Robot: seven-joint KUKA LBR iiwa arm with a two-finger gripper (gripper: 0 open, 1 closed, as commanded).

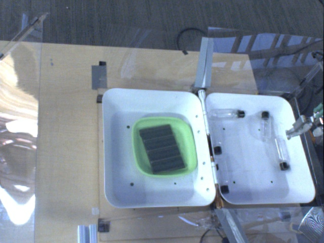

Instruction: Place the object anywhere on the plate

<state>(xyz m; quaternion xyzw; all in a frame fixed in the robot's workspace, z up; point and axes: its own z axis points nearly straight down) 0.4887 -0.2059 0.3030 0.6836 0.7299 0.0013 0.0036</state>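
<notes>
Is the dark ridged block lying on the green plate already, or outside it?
On it. The dark ridged block lies flat within the green plate's rim, in the left bin.

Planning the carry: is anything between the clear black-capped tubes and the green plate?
The bins' adjoining raised rims lie between them, and a dark grey ribbed slab covers most of the green square plate.

Lime-green plate (pixel 188 145), dark grey ribbed block (pixel 162 149), white bins (pixel 116 186), clear black-capped tubes (pixel 281 153)
</notes>
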